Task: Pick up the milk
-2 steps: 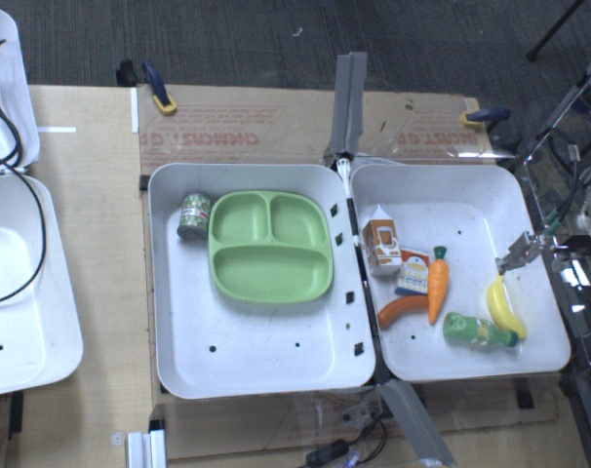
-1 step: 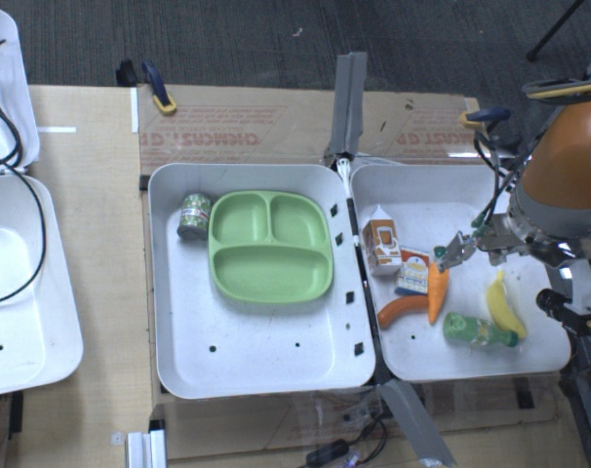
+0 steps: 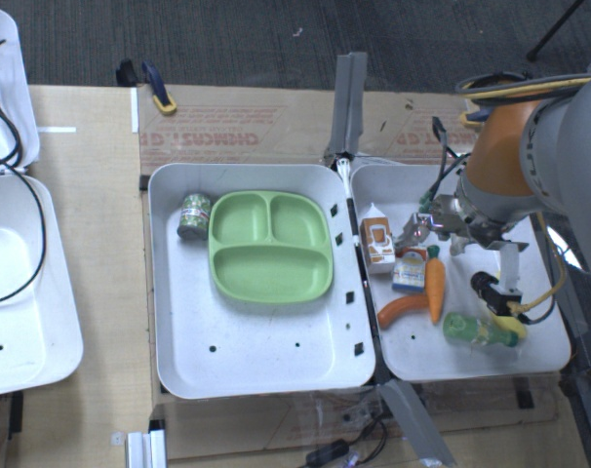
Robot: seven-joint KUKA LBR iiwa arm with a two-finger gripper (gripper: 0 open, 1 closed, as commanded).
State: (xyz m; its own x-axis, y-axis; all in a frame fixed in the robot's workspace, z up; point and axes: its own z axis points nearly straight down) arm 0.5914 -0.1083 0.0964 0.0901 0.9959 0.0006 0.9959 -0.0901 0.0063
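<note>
Milk carton point(image 3: 376, 241) stands in the right bin point(image 3: 549, 354), near its left wall, beside a small blue-and-white box point(image 3: 410, 270) and two carrots point(image 3: 435, 289). The hand point(image 3: 418, 230) hovers just right of the carton; its opening cannot be told.

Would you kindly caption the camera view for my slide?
Pincer poised above milk carton in right bin; green plate left.

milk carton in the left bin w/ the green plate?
No, the milk carton lies in the right bin by the carrot, while the green plate sits in the left bin.
</note>
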